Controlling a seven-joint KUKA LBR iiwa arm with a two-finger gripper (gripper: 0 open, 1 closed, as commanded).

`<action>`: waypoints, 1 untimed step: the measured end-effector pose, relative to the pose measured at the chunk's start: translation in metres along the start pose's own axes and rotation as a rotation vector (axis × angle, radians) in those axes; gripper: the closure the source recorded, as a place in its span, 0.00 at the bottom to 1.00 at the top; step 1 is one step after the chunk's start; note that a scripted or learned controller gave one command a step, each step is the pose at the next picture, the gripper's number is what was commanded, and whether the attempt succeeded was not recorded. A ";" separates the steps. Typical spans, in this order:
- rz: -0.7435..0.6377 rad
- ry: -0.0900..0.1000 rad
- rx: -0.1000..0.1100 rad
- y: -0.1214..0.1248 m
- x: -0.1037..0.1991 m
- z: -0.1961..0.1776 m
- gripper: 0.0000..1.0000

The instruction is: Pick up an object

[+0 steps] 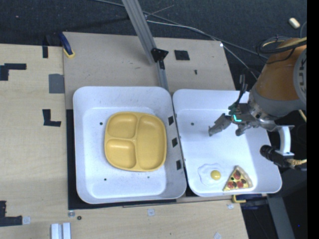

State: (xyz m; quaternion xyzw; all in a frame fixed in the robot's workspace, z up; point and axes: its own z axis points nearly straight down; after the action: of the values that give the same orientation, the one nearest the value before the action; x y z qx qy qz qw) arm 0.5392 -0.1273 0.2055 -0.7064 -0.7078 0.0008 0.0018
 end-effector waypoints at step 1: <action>0.000 0.000 -0.001 0.000 0.000 -0.001 0.00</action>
State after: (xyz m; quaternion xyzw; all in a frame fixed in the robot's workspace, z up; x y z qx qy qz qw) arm 0.5396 -0.1273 0.2060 -0.7064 -0.7078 0.0004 0.0013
